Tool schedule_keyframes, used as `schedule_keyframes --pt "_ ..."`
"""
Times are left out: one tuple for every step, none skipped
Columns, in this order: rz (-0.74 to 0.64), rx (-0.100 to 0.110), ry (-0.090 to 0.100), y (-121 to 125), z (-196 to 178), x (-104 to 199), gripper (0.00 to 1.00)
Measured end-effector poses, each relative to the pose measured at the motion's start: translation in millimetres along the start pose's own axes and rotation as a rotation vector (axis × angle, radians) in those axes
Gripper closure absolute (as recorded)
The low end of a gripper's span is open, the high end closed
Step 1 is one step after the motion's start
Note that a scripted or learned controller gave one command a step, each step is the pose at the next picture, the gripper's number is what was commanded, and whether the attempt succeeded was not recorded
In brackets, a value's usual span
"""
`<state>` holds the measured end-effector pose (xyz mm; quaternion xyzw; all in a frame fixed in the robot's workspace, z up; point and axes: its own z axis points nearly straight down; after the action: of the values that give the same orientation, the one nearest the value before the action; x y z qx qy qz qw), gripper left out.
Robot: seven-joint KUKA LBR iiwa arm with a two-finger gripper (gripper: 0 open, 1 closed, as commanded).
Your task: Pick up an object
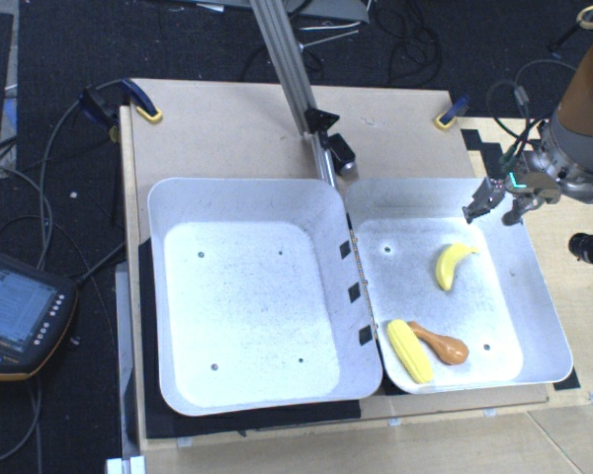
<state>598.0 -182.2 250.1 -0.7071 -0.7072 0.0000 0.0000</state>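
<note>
1. I take the small curved yellow banana (453, 265) as the likeliest target. It lies in the upper middle of the shallow white right-hand bin (534, 294), well apart from the other items.
2. At six o'clock from it, near the bin's front edge, a yellow corn cob (410, 351) lies touching a brown drumstick-shaped toy (443, 345).
3. The shallow white left-hand bin (178, 215) sits at nine o'clock, edge to edge with the right one.
4. At one o'clock from the banana, the dark two-finger gripper (499, 205) hangs over the bin's far rim, its fingers spread apart with nothing between them.
5. I judge this the approach step: nothing is grasped yet. The next move calls for travel toward seven o'clock, centring over the banana, turning the fingers across its narrow width, then descending.
</note>
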Motion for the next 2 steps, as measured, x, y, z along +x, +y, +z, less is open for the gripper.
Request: schedule_keyframes --pt "0.000 0.000 0.000 0.0 0.0 0.0 0.00" --pt "0.000 0.004 0.001 -5.7 43.7 0.3 0.00"
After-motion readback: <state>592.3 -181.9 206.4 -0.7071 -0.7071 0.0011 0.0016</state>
